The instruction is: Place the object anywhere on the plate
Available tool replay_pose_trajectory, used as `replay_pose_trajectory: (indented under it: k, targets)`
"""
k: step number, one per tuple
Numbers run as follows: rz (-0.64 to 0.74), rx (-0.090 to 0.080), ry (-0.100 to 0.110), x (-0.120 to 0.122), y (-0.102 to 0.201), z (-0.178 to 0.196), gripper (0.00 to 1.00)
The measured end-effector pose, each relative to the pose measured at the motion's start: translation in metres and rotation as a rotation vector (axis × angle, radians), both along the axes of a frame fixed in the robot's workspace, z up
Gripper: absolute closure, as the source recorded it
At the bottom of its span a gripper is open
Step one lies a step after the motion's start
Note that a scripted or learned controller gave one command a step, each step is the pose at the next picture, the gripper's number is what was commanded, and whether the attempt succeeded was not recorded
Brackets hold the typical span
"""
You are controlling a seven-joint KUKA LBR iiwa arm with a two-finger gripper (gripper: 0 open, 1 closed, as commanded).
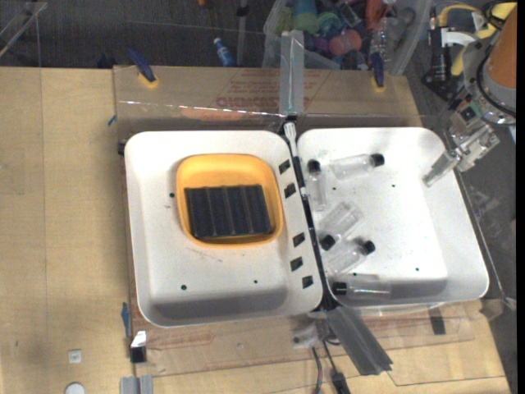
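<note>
A square orange plate (228, 171) lies in the left bin (152, 220). On the plate rests a black ridged rectangular object (227, 211), covering most of its middle. My gripper (435, 173) hangs over the right rim of the right bin (426, 245), far from the plate, and nothing shows in it. The arm's orange band (502, 64) sits at the view's right edge.
Several clear plastic bottles with black caps lie in the right bin: one at the back (354, 164), one by the divider (315, 184), two nearer the front (338, 220) (350, 254). A ridge with black tabs (295, 216) separates the bins. A crate of toys (349, 11) stands behind.
</note>
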State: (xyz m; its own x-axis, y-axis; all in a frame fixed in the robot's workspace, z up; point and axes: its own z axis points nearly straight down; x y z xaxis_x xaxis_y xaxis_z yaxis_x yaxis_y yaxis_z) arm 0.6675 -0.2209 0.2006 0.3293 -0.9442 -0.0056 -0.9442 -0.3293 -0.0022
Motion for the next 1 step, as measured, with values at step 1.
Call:
replay_pose_trajectory:
  k: [1]
  targets:
    - [0.275, -0.001, -0.005, -0.0001, 0.0196, 0.0250, 0.00]
